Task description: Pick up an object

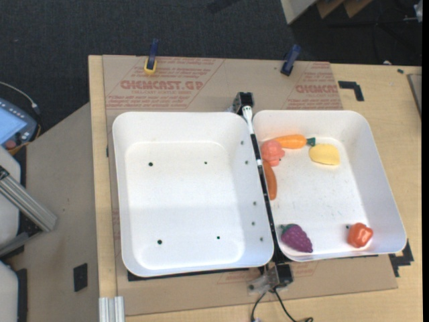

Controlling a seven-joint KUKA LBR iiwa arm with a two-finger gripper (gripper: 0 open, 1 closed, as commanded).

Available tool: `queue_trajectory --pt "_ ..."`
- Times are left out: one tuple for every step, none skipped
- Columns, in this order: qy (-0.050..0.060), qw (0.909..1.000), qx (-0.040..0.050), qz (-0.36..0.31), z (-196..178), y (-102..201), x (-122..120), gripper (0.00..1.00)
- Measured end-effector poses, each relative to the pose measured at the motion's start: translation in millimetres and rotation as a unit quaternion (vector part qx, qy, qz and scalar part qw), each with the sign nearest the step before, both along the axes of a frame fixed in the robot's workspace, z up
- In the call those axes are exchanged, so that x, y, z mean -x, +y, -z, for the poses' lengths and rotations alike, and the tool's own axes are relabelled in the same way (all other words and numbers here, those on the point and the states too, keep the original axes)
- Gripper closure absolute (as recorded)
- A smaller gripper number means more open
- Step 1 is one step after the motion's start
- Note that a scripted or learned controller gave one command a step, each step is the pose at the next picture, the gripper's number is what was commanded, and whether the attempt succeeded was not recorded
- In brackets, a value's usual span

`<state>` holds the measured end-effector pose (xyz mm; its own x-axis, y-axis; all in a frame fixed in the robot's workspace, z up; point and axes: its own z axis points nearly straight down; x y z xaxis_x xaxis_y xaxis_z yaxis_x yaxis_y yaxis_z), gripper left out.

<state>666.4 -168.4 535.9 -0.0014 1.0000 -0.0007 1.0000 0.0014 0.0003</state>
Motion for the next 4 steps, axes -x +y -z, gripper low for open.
queue_trajectory --pt "0.0 1.0 0.0001 0.001 0.1 20.0 0.2 1.0" --pt "0.0 1.0 0.0002 0.001 0.1 32.1 0.1 1.0" --pt "0.0 1.0 0.0001 0.001 0.1 52.5 0.1 1.0" --pt "0.0 1.0 -0.0001 0.0 0.2 73.1 0.0 1.0"
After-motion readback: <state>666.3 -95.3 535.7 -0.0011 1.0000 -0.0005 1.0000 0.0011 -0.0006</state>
